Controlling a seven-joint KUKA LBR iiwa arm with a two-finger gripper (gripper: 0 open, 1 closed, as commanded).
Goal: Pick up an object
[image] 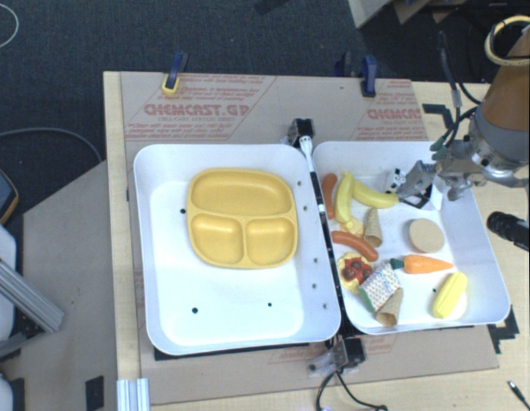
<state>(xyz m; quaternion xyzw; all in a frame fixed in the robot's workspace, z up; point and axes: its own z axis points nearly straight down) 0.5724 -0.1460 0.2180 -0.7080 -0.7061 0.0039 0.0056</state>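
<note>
Grey arm's pincer [416, 183] poised low over the right white bin [491, 268], among plastic toy food.

Whether the pincer is spread or pressed together, I cannot tell; nothing visibly sits in it. Just to its left lies a curved yellow plastic banana [372, 197]; below it a round tan biscuit [425, 235], then an orange carrot [428, 265] and yellow corn cob [450, 295]. Far left, a yellow three-compartment tray [242, 217] rests in the left bin [162, 255].

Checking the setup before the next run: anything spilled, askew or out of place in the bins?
Nothing stands out. The yellow tray lies flat in the left bin. The toy food, including the banana, carrot and corn, is a loose jumble but all inside the right bin.
</note>
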